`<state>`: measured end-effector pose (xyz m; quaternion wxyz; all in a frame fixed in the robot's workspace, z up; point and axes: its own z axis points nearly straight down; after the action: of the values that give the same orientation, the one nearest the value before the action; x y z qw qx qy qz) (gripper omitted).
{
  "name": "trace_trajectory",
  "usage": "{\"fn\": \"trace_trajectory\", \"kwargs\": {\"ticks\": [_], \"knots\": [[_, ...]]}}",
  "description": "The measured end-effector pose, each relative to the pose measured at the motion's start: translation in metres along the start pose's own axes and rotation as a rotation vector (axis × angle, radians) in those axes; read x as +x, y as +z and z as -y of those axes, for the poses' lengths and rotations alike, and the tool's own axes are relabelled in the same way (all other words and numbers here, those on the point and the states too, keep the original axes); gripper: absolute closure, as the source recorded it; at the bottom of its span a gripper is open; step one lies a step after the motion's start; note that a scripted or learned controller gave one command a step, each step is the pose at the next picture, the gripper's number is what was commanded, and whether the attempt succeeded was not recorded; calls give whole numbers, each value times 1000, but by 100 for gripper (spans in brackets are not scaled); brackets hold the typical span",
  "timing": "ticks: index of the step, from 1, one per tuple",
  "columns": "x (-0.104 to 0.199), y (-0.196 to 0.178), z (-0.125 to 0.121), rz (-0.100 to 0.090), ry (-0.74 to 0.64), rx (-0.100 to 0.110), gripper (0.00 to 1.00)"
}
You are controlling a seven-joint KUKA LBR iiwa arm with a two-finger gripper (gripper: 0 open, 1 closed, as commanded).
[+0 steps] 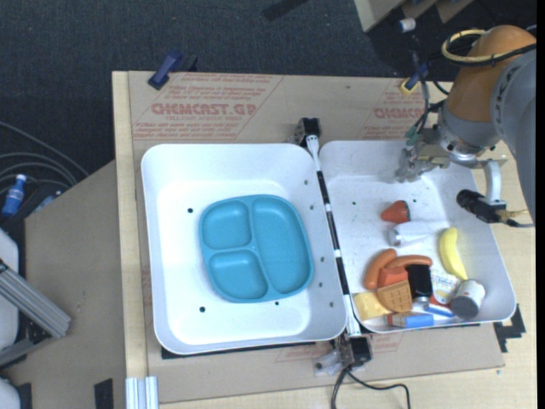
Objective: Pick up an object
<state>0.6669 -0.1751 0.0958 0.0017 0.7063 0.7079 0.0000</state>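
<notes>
Camera view from above the desk (128, 228): the grey arm's gripper (415, 162) hangs low over the far end of the right bin (358, 164), its fingers too blurred to tell whether they are parted. Toys crowd that bin's near corner, among them a yellow banana (450, 253) and an orange piece (395, 212). A blue divided plate (254, 247) lies in the left bin (170, 177).

Even, bright overhead light; white bins (170, 228) slightly washed out; soft shadows; mild overall blur
</notes>
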Motion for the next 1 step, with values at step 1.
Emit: {"fn": "trace_trajectory", "kwargs": {"ticks": [1], "knots": [[0, 0, 0, 0, 0, 1, 0]]}}
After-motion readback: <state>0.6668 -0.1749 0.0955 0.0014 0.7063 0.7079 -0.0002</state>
